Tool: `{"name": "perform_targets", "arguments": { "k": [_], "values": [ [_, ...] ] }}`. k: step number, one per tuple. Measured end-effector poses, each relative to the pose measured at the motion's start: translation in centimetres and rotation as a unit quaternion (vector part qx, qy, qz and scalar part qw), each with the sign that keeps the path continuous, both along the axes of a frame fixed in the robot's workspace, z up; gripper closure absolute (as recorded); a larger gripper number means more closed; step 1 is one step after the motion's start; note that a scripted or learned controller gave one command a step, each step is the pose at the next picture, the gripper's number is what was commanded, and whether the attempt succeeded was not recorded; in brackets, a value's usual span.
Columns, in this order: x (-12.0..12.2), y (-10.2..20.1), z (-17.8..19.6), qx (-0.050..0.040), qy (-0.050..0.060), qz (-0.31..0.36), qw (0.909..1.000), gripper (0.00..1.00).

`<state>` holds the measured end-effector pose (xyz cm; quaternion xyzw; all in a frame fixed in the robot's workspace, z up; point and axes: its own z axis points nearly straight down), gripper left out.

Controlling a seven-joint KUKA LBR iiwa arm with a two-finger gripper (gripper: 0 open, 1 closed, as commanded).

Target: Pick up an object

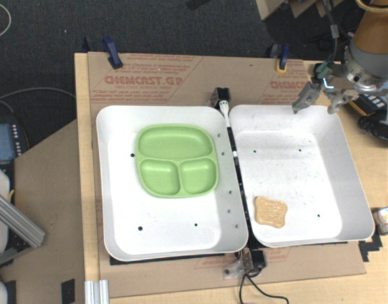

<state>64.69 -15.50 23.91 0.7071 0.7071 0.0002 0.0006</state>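
Gripper (320, 98) hangs open, nothing in it, at the right bin's (346, 170) 1 o'clock corner; tan cookie-shaped piece (271, 211) sits around 7 o'clock.

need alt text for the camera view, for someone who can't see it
Two white bins sit side by side on a bench: the left bin holds a green divided plate, the right bin a tan waffle-like piece. The gripper is open above the right bin's far edge.

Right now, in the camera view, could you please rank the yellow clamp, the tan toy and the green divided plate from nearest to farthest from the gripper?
From the gripper:
1. Yellow clamp, on the board's far edge.
2. Tan toy, in the right bin's near part.
3. Green divided plate, in the left bin.
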Motion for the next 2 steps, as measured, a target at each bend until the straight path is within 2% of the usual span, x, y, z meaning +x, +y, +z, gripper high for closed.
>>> {"name": "perform_targets", "arguments": {
  "k": [1,2],
  "values": [
    [-4.8,4.1,16.0,-0.0007,-0.009,0.003,1.0,0.0],
    [-10.2,-2.3,20.4,-0.0025,-0.004,-0.004,1.0,0.0]
  ]
}}
